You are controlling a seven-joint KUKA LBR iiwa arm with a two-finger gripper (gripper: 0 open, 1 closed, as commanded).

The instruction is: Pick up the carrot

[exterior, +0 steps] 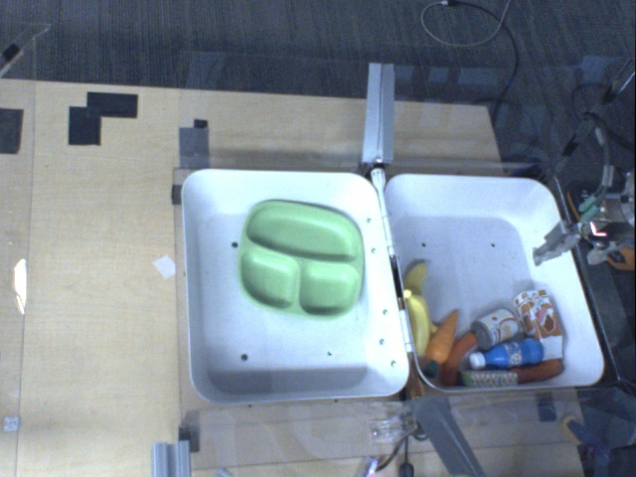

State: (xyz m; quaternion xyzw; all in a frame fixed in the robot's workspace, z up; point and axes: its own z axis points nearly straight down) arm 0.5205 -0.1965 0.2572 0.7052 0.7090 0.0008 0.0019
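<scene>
In the right bin [497,217], near corner, you have the clutter: the carrot [442,334] lies against the bin's inner wall beside a banana [418,311], tip pointing up and away from the camera, thick end buried low by the front rim. Long axis runs on a slant, roughly front-to-back with a lean toward the right.

Neighbours, noted: a second orange-red piece [463,354] touching the carrot's right flank; a small tin can [496,324]; a blue-labelled bottle [509,355] lying on its side; a printed packet [538,314] further right. Tight pack, everything touching or nearly so.

The end effector [558,242] sits at the right bin's far right rim, well apart from the carrot. From it, the carrot lies down-left in the view, across the open floor of the bin. Whether it is apart or closed you cannot tell; it is small and blurred here. Nothing visibly held.

The left bin [209,296] carries a green divided tray [301,256].

Judgement: approach should align across the carrot's short axis, entering from the upper, freer end.
</scene>
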